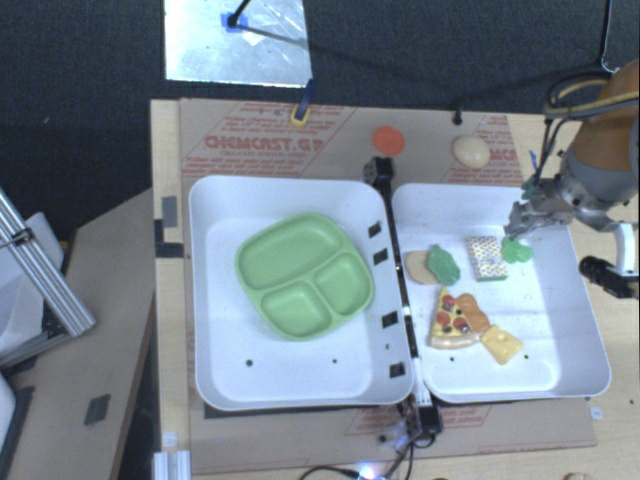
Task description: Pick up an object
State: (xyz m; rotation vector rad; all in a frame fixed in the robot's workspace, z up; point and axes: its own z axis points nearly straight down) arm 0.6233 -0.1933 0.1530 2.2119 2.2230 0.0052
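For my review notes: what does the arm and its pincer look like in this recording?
The arm enters from the right: a rounded grey body with a broad orange band above the wrist. A yellowish cable loops near its top. The pincer is a small grey metal assembly; a black part juts out at the right edge.

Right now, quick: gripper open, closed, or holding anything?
Gripper: cannot be told; it sits just above the small green object in the right bin.
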